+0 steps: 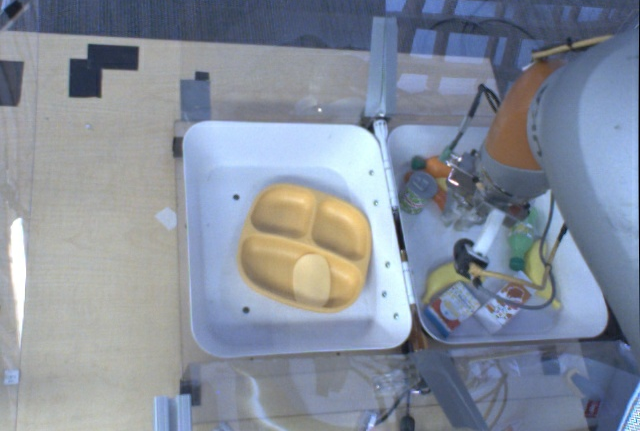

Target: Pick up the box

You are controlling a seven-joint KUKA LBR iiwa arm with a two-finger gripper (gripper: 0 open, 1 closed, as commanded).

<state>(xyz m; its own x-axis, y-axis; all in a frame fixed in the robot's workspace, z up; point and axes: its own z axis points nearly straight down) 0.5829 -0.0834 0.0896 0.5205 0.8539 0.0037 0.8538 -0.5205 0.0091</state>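
Two white bins on the counter; jaws (468, 202), state indeterminable, hover in the right bin (585, 319), above the box (458, 304) beside the banana (540, 269).

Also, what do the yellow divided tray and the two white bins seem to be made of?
Yellow divided tray: probably moulded plastic, matte, with soft rounded compartment edges and one even colour. Left white bin and right white bin: apparently plastic too, smooth and slightly glossy, with rounded corners; painted metal cannot be excluded.

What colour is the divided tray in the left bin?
Yellow, a paler yellow piece in one compartment; the camera view shows the tray well.
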